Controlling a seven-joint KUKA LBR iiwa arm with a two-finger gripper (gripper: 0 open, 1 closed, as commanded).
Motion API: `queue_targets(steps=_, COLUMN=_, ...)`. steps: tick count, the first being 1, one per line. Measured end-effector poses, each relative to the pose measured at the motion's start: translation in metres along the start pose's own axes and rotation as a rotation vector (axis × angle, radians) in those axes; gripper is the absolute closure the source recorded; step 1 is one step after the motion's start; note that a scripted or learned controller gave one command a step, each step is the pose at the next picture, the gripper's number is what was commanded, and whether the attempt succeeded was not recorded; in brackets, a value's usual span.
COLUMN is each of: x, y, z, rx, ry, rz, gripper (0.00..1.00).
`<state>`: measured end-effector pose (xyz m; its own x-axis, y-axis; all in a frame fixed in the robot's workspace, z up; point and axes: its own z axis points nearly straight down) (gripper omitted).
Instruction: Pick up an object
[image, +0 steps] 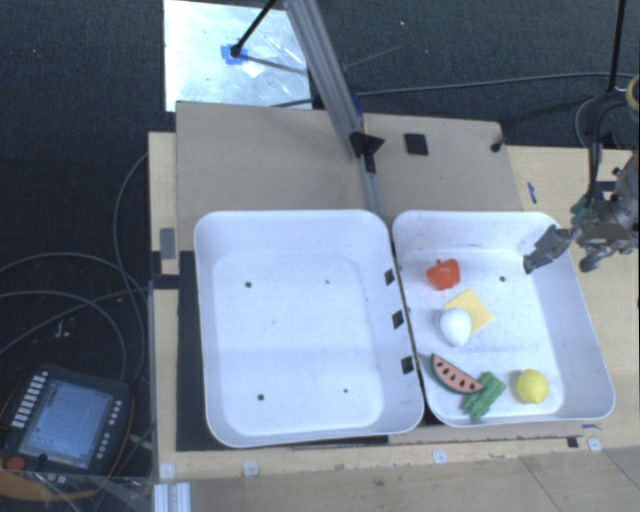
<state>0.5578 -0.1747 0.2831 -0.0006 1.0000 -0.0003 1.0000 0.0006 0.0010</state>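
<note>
The right bin (575, 330) holds several toy foods. A red pepper (443, 273) lies near its middle. Below that is a yellow cheese wedge (474, 307) with a white egg (456, 326) touching its lower left side. Along the front are a watermelon slice (453, 374), a green vegetable (483, 395) and a yellow lemon (531, 386). My gripper (566, 254) hangs over the bin's upper right corner, well right of the pepper. It is open, with nothing between its fingers.
The left bin (290, 320) sits beside the right one, with black clips (397, 318) along the shared edge. A slanted metal pole (335, 85) rises from the back of the bench. A teach pendant (65, 415) and cables lie on the floor at the left.
</note>
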Motion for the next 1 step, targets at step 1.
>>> queue_targets(steps=1, x=0.0001, y=0.0004, z=-0.0108, rx=-0.002, ry=0.000, rz=-0.001, gripper=1.00)
